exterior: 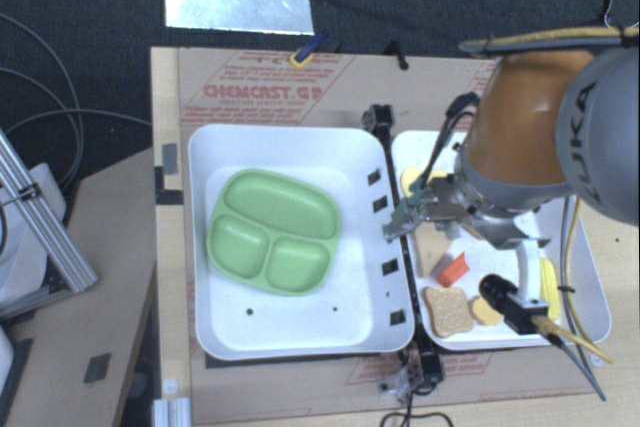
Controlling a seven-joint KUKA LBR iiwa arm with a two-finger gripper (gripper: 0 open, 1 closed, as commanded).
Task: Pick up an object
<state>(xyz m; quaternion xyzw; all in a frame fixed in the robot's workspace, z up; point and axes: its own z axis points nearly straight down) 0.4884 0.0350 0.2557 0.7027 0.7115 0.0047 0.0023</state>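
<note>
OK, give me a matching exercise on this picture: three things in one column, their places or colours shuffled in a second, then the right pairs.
Things:
1. divided plate
2. toast slice
3. orange wedge

Descriptions:
A. tan, near the front edge of the right bin
B. green, in the left bin
C. orange-red, just above the toast slice

Pairs: 1-B, 2-A, 3-C

"CHEMCAST GP" on cardboard sheet [262, 85], "KUKA" on arm [600, 130]

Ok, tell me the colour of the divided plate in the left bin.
Light green; the divided plate shows clearly in the camera view.
</note>
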